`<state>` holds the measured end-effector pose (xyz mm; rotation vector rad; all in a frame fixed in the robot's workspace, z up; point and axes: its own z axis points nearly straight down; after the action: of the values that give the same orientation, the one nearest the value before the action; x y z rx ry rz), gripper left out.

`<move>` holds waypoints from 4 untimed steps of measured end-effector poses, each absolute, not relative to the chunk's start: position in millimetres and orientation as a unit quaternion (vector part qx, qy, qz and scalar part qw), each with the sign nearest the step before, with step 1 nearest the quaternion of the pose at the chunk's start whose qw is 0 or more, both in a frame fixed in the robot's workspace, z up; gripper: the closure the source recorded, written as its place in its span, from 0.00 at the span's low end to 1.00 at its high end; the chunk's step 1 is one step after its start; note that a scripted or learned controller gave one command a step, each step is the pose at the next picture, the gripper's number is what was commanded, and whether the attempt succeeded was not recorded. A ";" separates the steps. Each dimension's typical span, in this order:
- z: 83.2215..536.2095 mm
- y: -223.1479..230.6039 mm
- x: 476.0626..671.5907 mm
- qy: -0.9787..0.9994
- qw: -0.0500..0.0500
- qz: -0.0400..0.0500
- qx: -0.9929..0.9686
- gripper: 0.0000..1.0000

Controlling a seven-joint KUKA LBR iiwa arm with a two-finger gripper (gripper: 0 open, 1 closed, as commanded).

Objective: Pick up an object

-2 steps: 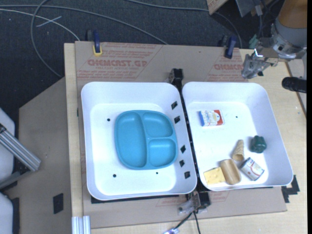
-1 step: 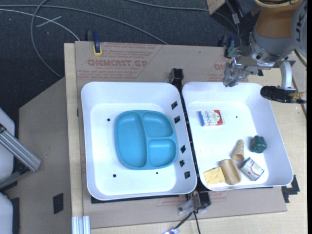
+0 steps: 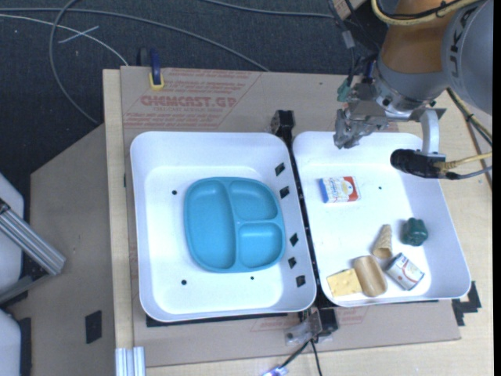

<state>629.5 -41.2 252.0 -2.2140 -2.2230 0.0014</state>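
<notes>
Your gripper [image 3: 347, 138] hangs over the far left corner of the right-hand shallow white bin [image 3: 356, 229], just inside that bin's far rim. It points down, and nothing can be seen in its grasp. You cannot tell from this slanted view how far open it is.

The nearest thing to it is a small white carton with red and blue print [image 3: 338, 189]. The carton lies flat on the bin floor, towards the left wall and apart from the gripper.

The other pieces sit near the bin's near right corner:
- A dark green rounded lump [image 3: 414, 231] rests close to the right wall.
- A tan cone-shaped piece [image 3: 382, 242] lies just to its left, tilted.
- A small can with a white and red label [image 3: 405, 272] lies on its side near the near edge.
- A tan cylinder-shaped roll [image 3: 369, 276] lies close beside the can.
- A pale yellow wedge [image 3: 341, 283] touches the roll's left side, hard against the near rim.

Any of these could be your object to pick, and all of them rest on the bin floor.

The left-hand shallow white bin [image 3: 156, 210] holds a light blue plastic plate with three compartments [image 3: 233, 223], which lies flat in its middle. Both bins sit side by side on the brown table [image 3: 196, 100], their inner walls touching.
</notes>
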 end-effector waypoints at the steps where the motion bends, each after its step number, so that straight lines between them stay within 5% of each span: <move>1: 232.2 11.6 621.2 -0.709 0.003 0.001 -0.705 1.00; 3: 220.5 91.8 623.9 -0.709 0.001 -0.001 -0.706 1.00; 4: 233.4 91.3 623.2 -0.707 0.000 -0.001 -0.707 1.00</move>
<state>623.2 91.3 233.4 -2.2208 -2.2221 -0.0031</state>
